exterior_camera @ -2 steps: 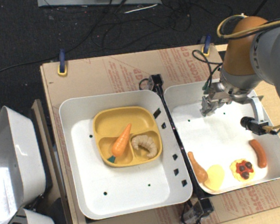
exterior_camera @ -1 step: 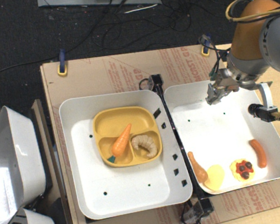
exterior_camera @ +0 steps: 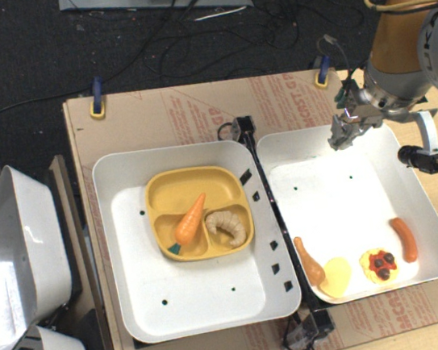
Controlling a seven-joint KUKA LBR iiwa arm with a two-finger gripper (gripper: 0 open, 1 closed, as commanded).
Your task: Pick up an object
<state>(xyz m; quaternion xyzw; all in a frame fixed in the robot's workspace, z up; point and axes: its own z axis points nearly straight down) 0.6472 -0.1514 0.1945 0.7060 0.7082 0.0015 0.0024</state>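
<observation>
Camera view shows a sausage (exterior_camera: 405,238) lying near the right bin's (exterior_camera: 327,164) front right corner, beside a small pizza (exterior_camera: 380,264) and a drumstick (exterior_camera: 308,260), well apart from the gripper (exterior_camera: 343,134) at the bin's far wall. Whether its fingers are parted or closed I cannot tell; nothing seems held.

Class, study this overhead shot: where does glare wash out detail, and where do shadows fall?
In the camera view, bright even light bleaches the right bin floor; the yellow plate casts hardly any shadow; the gripper looks slightly soft; beyond the bench, the floor goes dark.
</observation>
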